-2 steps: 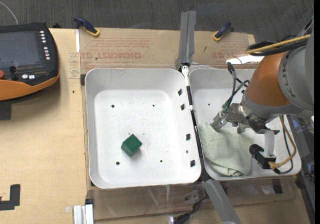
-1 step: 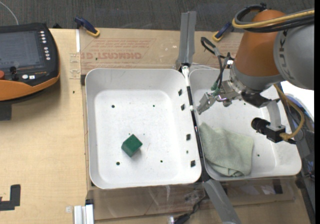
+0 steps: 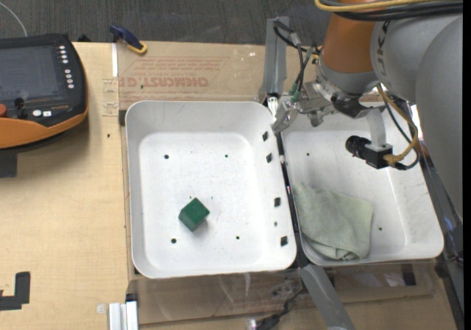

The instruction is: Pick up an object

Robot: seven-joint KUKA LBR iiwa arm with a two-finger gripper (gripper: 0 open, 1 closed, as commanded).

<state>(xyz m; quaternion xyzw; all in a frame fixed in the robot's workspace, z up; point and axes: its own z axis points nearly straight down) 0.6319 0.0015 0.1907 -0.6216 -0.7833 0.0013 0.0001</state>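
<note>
- I am watching the arm (image 3: 412, 48) reaching in from the right, with the gripper (image 3: 283, 116) hanging over the upper edge where the 2 bins are meeting.
- I cannot tell the gripper's state from this slant; nothing is showing in its grasp.
- The green block (image 3: 194, 214) is sitting alone in the left bin (image 3: 147, 174), low and left of centre, well apart from the gripper.
- A pale cloth (image 3: 335, 224) is lying crumpled in the right bin (image 3: 412, 196), near its lower left corner.
- I am judging the block roughly cubic, so it is offering no clear long axis; it is sitting turned, with its edges running diagonal to the bin walls.
- I am worrying that a descent from here would be striking the shared rims, since the gripper is hovering right above them.
- If the program is choosing the block, its turned faces could be slipping out of an unaligned grasp.
- If it is choosing the cloth, a pinch could be catching only a loose fold.
</note>
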